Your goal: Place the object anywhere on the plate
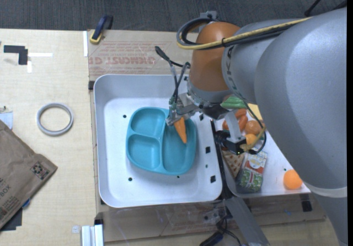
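Carrot (181,130), orange and tapered, is hanging between the fingers of the tool (177,111), which is clamping its thick end, over the right compartment of the teal plate (144,145) in the left white bin (110,184). Its long axis is running steeply downward with a slight slant, narrow tip pointing toward the plate's floor. If let go from this tilt, it is likely risking a bounce or roll over the plate's low rim into the bin, or landing astride the divider.
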